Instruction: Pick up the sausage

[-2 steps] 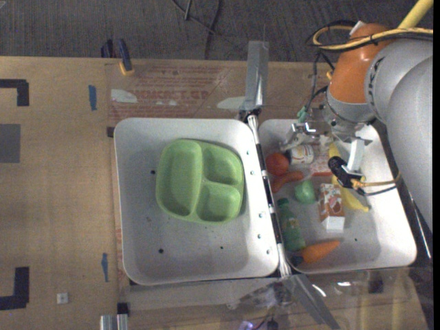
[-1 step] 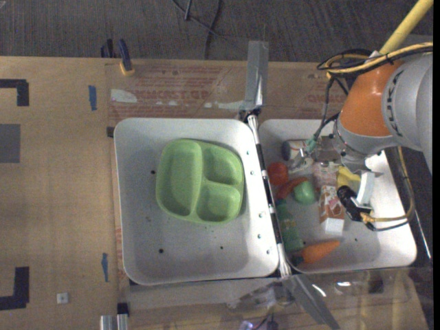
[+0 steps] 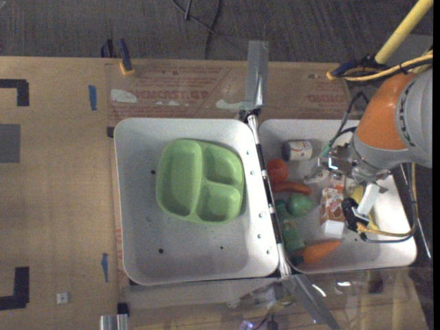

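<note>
A slim reddish-orange piece, which I take for the sausage [image 3: 294, 188], lies in the right bin [image 3: 399, 243] near its left wall, just below a red round toy [image 3: 277, 169]. My gripper [image 3: 331, 172] hangs over the middle of the right bin, to the right of the sausage and apart from it. It is right above a red-and-white packet [image 3: 332, 205]. Nothing shows between the gripper and the sausage.
The right bin also holds a small grey can [image 3: 297, 149], a green round toy [image 3: 300, 203], a green bottle [image 3: 293, 237], an orange carrot [image 3: 320, 251] and a yellow piece [image 3: 359, 210]. A green divided plate [image 3: 200, 181] lies in the left bin [image 3: 137, 239].
</note>
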{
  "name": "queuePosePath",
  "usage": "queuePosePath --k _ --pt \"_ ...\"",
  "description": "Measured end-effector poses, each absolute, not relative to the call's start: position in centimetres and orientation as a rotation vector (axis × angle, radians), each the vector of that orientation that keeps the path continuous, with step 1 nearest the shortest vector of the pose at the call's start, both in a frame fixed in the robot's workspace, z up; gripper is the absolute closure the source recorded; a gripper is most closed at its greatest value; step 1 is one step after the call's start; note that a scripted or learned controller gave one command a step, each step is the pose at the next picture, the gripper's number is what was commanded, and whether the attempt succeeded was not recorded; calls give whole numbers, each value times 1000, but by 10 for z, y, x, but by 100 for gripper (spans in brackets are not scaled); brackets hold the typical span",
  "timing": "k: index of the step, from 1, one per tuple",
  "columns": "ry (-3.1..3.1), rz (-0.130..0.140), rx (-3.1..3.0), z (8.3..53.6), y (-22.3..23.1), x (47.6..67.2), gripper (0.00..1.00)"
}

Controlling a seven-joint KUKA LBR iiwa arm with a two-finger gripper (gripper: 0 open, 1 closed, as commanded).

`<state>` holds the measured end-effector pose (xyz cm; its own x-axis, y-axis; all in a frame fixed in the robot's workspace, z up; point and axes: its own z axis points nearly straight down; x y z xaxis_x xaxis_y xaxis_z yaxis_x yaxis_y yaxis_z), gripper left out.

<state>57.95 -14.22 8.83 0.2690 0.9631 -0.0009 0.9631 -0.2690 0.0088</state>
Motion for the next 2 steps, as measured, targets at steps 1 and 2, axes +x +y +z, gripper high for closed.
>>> queuePosePath --k 1,2 --pt "1779 15 2584 90 -153 549 0" --pt "1866 7 2520 88 -167 584 0"
